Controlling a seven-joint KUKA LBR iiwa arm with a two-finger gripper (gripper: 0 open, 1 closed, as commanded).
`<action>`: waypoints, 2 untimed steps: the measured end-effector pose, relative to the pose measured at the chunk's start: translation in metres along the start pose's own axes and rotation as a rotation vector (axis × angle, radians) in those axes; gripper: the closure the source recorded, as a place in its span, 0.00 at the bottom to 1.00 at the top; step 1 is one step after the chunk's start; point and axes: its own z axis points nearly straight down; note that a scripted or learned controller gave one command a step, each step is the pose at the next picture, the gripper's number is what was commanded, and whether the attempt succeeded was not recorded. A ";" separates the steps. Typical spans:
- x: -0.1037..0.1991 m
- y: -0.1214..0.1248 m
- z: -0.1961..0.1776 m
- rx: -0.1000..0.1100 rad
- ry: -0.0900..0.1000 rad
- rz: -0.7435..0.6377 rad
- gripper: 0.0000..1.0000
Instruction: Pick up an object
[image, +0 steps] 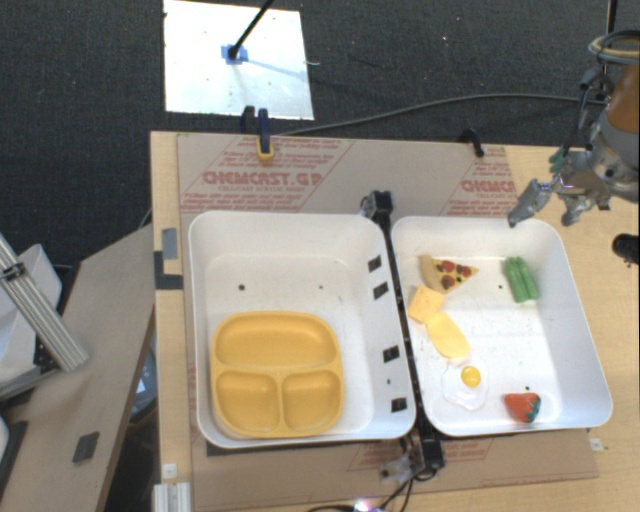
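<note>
The right bin (585, 330) holds several toy foods: a pizza slice (447, 271), a green vegetable (520, 279), two yellow cheese pieces (438, 320), a fried egg (467, 385) and a red strawberry (522, 405). My gripper (552, 207) hangs above the bin's far right corner, over the bench beyond the rim. Its two fingers are spread apart, open, with nothing between them. The green vegetable lies closest to it, a little nearer the camera.
The left bin (300, 235) carries a yellow divided tray (278, 373) in its near half. Black clips run along the wall between the bins (385, 300). A clamp (263, 135) and a cable (420, 105) lie at the bench's far edge.
</note>
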 end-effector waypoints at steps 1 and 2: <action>0.001 0.002 -0.007 -0.011 -0.002 -0.003 0.00; -0.008 0.002 0.039 -0.009 -0.002 0.000 0.00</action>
